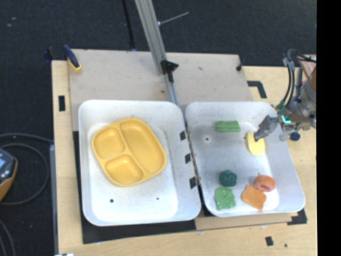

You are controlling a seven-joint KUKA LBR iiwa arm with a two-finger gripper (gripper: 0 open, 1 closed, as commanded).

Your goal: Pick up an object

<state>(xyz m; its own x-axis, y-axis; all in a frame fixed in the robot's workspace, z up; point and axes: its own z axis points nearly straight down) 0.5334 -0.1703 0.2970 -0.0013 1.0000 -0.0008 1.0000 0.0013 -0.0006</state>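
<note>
Your gripper point(262, 129) sits at the right bin's point(242, 109) three o'clock edge, over the yellow piece point(257, 145); you cannot tell how it is set, and nothing is visibly held. That yellow piece lies near the bin wall, so a descent could clip the rim or nudge it flat against the wall. It looks roundish, slightly longer from twelve to six. The green bar point(227, 126), at nine o'clock from the gripper, runs nine to three.
</note>
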